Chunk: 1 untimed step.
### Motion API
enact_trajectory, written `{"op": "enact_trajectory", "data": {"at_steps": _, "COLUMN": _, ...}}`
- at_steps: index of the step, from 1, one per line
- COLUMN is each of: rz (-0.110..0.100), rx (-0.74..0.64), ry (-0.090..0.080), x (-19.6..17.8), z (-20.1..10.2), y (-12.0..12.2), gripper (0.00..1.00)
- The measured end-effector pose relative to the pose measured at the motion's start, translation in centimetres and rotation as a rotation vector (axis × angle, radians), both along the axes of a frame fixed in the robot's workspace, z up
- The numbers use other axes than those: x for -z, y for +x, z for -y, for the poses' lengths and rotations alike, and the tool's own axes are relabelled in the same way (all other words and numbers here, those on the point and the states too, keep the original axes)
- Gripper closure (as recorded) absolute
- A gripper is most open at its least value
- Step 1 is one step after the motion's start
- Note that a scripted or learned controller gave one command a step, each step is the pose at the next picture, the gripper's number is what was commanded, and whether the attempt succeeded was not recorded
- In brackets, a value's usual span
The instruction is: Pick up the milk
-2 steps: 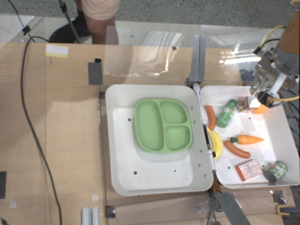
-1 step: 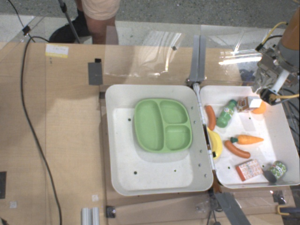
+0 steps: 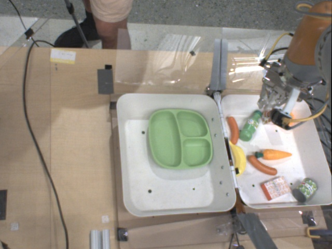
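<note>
End effector [image 3: 270, 113] above right bin's [image 3: 311, 139] far edge, grip state unclear, milk [image 3: 276, 188] near front rim.

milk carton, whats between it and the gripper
In the camera view, an orange carrot and a red sausage lie between the gripper and the milk carton.
</note>
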State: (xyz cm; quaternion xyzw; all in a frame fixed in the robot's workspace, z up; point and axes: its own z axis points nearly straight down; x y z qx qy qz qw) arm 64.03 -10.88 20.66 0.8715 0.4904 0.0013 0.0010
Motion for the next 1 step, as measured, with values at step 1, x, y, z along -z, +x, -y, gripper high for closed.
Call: {"op": "enact_trajectory", "data": {"at_steps": 1, "rz": 0.0, "rx": 0.0, "ry": -0.001, "x": -0.01, "z": 0.02, "y": 0.0, "gripper": 0.0}}
